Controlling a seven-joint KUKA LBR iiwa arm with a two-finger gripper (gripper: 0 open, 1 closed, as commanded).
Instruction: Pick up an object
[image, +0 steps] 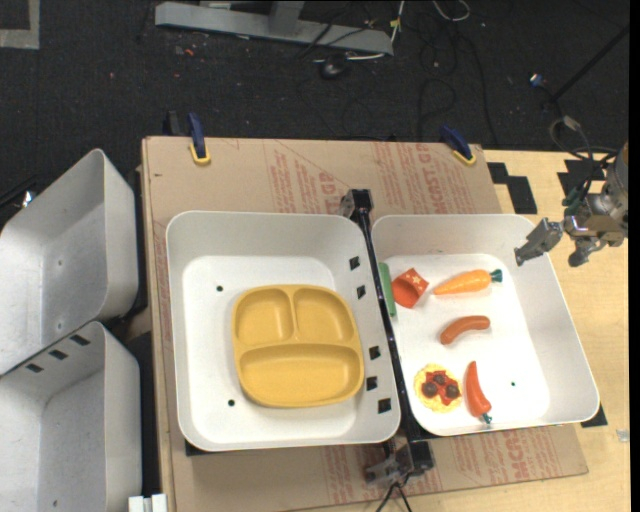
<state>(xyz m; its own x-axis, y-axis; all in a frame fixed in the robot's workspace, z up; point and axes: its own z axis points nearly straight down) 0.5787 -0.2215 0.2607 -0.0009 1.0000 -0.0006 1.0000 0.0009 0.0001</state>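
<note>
Toy foods are lying spread across the floor of the right bin, and none of them is sitting between the fingers of the gripper. An orange carrot with a green tip is resting near the bin's far side, pointing roughly left to right, with a red pepper piece just beside its left end. A brown sausage is lying below the carrot, apart from it and slightly tilted. Nearer the front edge, a small round pizza with dark red toppings is sitting just beside a red chili that is running lengthwise toward the front rim. A green strip is leaning along the bin's left wall. The left bin is carrying a yellow divided plate with three compartments, lying flat near its middle. Both bins are sitting side by side on a cardboard-covered worktop. The arm is reaching in from the right edge, with only its wrist end in sight, and the gripper is hanging over the right bin's far right corner, well apart from every toy. Its two dark fingers are standing spread, one angling out to the left over the bin's rim and the other pointing down nearer the wrist, with a clear gap between them.
</note>
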